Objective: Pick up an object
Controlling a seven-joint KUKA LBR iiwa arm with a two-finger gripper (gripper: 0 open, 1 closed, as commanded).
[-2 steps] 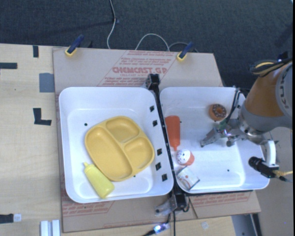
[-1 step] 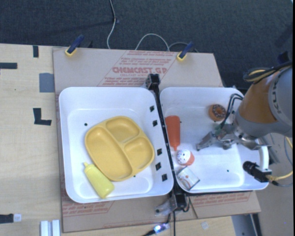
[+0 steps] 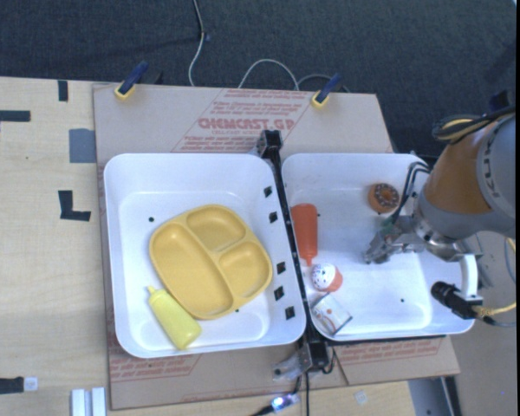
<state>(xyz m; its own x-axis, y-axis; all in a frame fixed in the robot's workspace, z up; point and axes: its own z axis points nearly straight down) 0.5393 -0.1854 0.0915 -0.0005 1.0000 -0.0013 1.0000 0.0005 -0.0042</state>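
Observation:
My gripper (image 3: pixel 380 251) hangs low over the middle of the right bin (image 3: pixel 390 306), with nothing visible between its tips. A brown round object (image 3: pixel 383 198) lies just behind it, near the bin's back wall. An orange carrot-like piece (image 3: pixel 305 230) lies along the bin's left wall. A white and orange egg-like toy (image 3: pixel 325 276) sits below that, and a small clear wrapper piece (image 3: pixel 332 317) lies at the front left corner. In the left bin (image 3: pixel 126 189) rest a yellow divided plate (image 3: pixel 211 259) and a yellow bottle (image 3: pixel 173 317).
A black divider (image 3: pixel 282 232) runs between the two bins. Both bins sit on a cardboard sheet (image 3: pixel 243 120) held by yellow and blue clamps at the back. A white cable loops behind the bins.

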